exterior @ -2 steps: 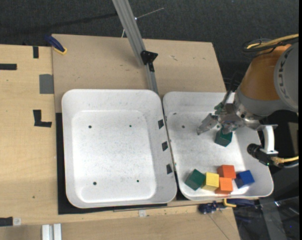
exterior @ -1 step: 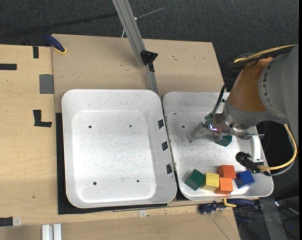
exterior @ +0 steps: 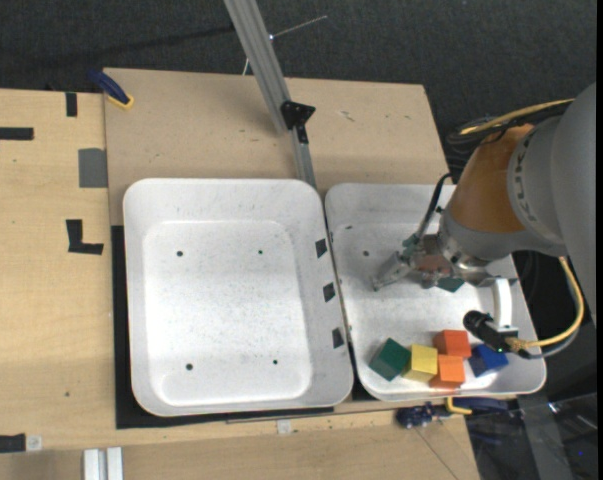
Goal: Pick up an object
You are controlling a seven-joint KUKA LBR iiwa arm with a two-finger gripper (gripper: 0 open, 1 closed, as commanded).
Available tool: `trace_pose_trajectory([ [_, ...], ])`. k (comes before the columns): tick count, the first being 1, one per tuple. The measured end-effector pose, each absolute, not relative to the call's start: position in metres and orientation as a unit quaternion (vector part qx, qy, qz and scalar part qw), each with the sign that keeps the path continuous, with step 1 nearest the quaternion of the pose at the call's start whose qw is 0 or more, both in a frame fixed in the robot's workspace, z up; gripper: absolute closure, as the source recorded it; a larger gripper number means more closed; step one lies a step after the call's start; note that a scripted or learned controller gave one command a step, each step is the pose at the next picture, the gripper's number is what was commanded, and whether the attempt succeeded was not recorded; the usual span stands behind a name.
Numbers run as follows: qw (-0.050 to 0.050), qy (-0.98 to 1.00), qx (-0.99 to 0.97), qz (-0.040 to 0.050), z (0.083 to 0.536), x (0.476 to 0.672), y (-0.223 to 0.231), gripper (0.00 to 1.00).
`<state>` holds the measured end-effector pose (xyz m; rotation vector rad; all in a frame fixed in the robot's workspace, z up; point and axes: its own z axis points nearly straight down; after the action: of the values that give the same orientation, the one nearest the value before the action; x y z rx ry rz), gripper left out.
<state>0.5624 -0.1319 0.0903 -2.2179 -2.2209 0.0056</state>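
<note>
In the right bin (exterior: 381,208), gripper (exterior: 406,266) low over bare floor, fingers spread wide, holding nothing, blocks clustered against the near rim: green block (exterior: 388,359), yellow block (exterior: 423,360), orange block (exterior: 451,356), blue block (exterior: 489,359).

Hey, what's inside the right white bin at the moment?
The right shallow white bin holds a green block, yellow block, two orange blocks and a blue block near its front edge. The gripper covers part of the floor.
</note>
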Motion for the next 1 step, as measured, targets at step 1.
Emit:
trace_pose_trajectory([
  [1,0.002,-0.708,-0.706,0.0010,0.1011,0.5627,-0.1310,1.00],
])
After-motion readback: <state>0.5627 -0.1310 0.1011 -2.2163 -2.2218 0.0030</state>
